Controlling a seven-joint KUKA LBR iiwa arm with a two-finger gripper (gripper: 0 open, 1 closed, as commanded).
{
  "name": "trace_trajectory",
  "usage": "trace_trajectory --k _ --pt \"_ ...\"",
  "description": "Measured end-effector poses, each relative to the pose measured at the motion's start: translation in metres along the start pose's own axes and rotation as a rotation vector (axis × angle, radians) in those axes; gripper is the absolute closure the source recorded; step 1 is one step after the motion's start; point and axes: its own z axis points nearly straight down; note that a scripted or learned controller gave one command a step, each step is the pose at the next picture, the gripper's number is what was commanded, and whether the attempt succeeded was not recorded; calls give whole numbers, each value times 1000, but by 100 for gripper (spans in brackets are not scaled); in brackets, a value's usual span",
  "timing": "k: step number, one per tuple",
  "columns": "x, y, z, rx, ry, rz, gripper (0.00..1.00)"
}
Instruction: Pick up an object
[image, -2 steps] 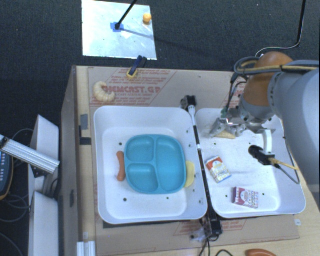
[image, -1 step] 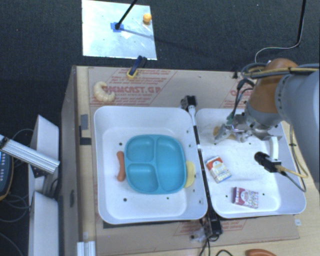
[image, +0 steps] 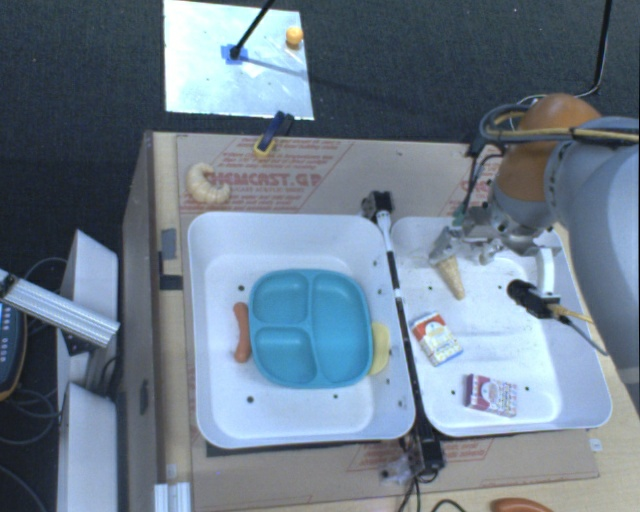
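Note:
My gripper (image: 447, 247) hangs over the far left part of the right bin (image: 570, 400). A tan ice-cream cone (image: 453, 278) lies just below its tip, touching it or nearly so; I cannot see whether it is gripped. Nearer the front of that bin lie a small red and white box (image: 437, 338) and a red and white packet (image: 490, 394). In the left bin (image: 215, 400) a blue divided plate (image: 309, 327) sits in the middle. An orange-brown sausage (image: 241, 331) lies to its left, and a yellow thing (image: 381, 346) peeks out from under its right edge.
A black divider rail (image: 398, 300) runs between the two bins. On the cardboard behind the left bin lie a pale curled pastry-like thing (image: 208, 183) and a yellow and blue clip (image: 270, 137). A shiny sheet (image: 238, 60) lies further back.

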Motion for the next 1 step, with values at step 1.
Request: trace_trajectory --k 1 --pt "0 1 -11 -3 -1 -3 100"
